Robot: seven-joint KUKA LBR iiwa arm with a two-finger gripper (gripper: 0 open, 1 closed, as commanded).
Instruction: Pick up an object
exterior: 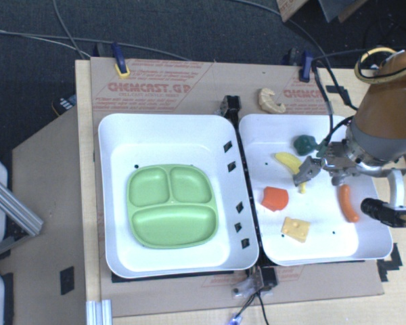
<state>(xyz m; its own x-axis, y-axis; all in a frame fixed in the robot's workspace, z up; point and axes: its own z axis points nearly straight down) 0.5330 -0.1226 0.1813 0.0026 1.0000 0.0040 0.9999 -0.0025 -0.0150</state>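
Jaws are standing parted, nothing sitting between them; the gripper [310,170] is hanging low over the right bin [271,239], its grey fingers [304,173] pointing down-left toward the middle of the frame. One arm [386,114] is reaching in from the right edge, orange band showing above the grey wrist. Right bin is holding five loose items: one yellow banana-shaped piece [287,160] lying just left of the fingertips, close enough that touching or not is hard to call; one dark green piece [304,143] sitting just above that, near the bin's upper middle; one red-orange chunk [275,198] lying below the gripper, apart from it; one yellow cheese wedge [296,229] lying toward the lower middle of the bin; one orange carrot-like stick [348,203] lying at the right side, below the wrist. Left bin [115,181] is holding one thing, a green three-compartment plate [172,206], sitting centred in it. One tan curved piece [271,100] is lying outside both bins on the board [155,87] above the right bin. Two blue clamps [121,63] are gripping the board's top edge, one upper left, one upper right.
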